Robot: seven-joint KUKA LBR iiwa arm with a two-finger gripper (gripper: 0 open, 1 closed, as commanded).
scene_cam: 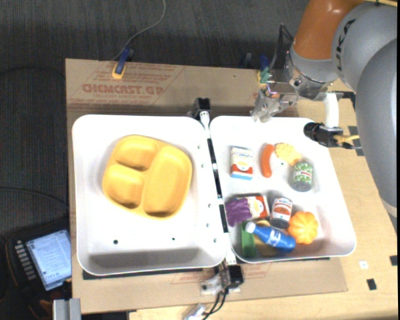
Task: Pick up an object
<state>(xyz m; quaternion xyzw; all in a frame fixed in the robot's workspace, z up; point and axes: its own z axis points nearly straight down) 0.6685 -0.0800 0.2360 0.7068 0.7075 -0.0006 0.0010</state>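
A dark carpeted floor surrounded the worktop [360, 272], on which a brown cardboard sheet [140, 85] lay beneath two shallow white bins set side by side. The gripper [265, 112] hung at the far edge of the right-hand white bin [333, 179], just above its rim, with nothing visible between its fingers; whether they were spread or pressed together could not be told from this angle.

Nearest below the gripper stood one small white carton with a red and blue label [241, 162]. Just right of it lay one orange-red toy sausage [267, 160], touching one yellow corn-like toy [286, 153], and beside those one green-labelled jar [302, 175]. Farther from the gripper, along the near side of the same bin, were one purple bunch of toy grapes [237, 211], one small orange and white box [257, 206], one red-labelled can [282, 212], one orange toy pumpkin [304, 226], one blue bottle with a white cap lying on its side [272, 236] and one green item [247, 243] partly hidden beneath it. That made ten objects in all, crowded close together.

Well to the left of the gripper, the left-hand white bin [93, 245] held a single yellow plastic tray with three compartments [147, 175]. One black clip [201, 105] sat where the bins met, near the gripper. Beyond the cardboard, one blue and yellow clamp [122, 62] gripped a thin cable.
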